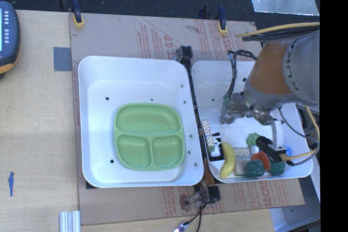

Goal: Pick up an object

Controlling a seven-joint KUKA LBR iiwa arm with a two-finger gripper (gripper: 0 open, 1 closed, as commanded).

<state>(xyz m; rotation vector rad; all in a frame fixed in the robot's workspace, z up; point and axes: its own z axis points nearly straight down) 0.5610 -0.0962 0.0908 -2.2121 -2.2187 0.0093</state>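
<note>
No object is lifted yet: the two-finger gripper (235, 112), finger state indeterminate, hangs over the right shallow white bin (212, 76), while the yellow plastic banana (228, 160) lies at that bin's near edge.

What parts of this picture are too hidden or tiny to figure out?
- Camera view: the robot's hand is a small grey blur, so its grip is unclear.
- Much of the right white bin lies under the grey and orange arm.
- The small toys beside the yellow banana overlap, too tiny to name.
- The blue and orange device is cut off by the left edge.
</note>
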